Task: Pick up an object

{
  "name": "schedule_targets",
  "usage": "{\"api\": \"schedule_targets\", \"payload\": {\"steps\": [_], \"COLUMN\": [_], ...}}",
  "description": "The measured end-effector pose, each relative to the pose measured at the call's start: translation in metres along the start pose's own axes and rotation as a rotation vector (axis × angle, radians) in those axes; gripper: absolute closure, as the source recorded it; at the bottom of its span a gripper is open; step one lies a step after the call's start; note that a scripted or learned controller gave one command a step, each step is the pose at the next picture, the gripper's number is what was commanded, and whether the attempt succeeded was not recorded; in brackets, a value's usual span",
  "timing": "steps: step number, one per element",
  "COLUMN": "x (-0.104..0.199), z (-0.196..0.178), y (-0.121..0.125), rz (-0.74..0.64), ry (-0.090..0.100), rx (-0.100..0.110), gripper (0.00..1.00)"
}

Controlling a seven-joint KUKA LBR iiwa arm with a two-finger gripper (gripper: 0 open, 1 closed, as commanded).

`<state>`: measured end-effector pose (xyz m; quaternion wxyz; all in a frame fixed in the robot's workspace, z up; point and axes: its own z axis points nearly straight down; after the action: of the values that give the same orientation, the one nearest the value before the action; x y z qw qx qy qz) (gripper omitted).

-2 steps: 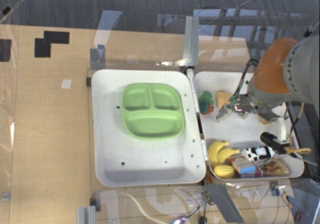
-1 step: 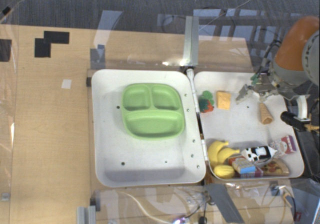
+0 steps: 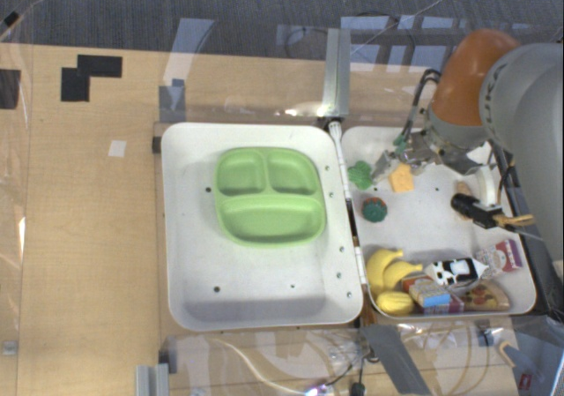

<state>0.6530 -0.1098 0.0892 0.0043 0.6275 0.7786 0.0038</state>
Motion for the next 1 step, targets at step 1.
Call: {"api": "schedule_targets", "payload": {"steps": [1], "x": [0.0005], "z": [-0.0135], "y": [0.0031], "rz": [-0.004], "ry": [-0.002], "rx": [-0.008], "gripper": [1.00]}}
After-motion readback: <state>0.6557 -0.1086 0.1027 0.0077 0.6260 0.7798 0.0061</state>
